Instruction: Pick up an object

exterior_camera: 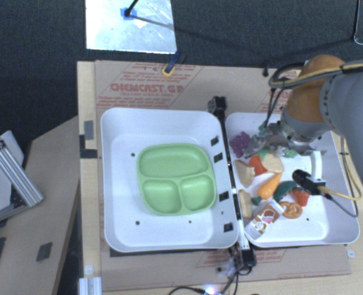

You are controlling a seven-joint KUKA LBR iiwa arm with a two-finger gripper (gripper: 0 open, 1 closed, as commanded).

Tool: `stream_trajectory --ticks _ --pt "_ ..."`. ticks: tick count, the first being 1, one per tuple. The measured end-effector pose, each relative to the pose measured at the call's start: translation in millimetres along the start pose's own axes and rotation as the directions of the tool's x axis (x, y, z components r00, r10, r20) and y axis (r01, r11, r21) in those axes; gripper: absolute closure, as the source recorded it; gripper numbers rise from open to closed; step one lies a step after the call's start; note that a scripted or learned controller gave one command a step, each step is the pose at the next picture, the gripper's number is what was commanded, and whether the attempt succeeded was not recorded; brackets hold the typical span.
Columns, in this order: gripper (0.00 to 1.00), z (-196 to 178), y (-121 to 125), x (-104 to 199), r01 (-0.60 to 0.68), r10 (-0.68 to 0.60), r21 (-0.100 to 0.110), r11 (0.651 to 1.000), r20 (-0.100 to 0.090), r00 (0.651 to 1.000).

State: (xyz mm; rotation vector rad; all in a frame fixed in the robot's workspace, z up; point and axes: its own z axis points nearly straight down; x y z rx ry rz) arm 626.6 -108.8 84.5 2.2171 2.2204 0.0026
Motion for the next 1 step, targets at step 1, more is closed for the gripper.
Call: stream_trajectory --ticks 1 --pt "1.0 -18.3 4.9 -0.3 0.0 0.0 -0.015 1.0 0.001 1.0"
